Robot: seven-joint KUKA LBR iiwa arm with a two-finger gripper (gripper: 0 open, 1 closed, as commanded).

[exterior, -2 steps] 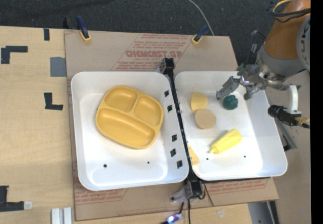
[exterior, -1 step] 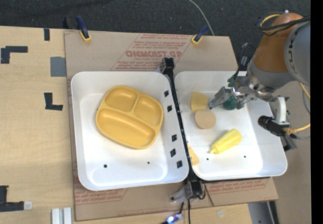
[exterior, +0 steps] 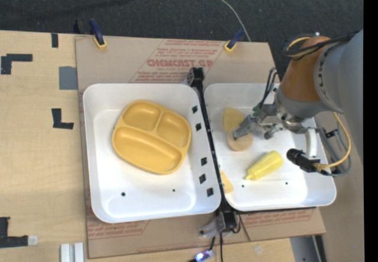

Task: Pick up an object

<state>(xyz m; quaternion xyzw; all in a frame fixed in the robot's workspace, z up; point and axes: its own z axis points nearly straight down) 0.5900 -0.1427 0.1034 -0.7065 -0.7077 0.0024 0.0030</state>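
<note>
Two white bins sit side by side on a cardboard sheet (exterior: 177, 57), left bin (exterior: 97, 196) and right bin (exterior: 313, 199), with a black divider strip (exterior: 204, 137) between them. Nearest the lower frame edge, lower middle of the right bin, a yellow bottle-shaped object (exterior: 264, 165) lies tilted, and a small yellow scrap (exterior: 225, 182) sits against that bin's left wall. Just above, centre of the right bin, a tan round disc (exterior: 239, 142) lies flat with a pale yellow wedge (exterior: 232, 118) touching its upper edge. The gripper (exterior: 243, 131) hangs over the disc's upper part, arm (exterior: 307, 81) coming in from the right of frame; finger spread cannot be made out, nothing visibly between the tips. The left bin holds a yellow divided plate (exterior: 152, 136), centre-left of frame, upside up, well apart from the gripper. Farther back, two blue-and-yellow clamps (exterior: 97, 35) pin the cardboard's top edge at upper left and upper middle.
</note>
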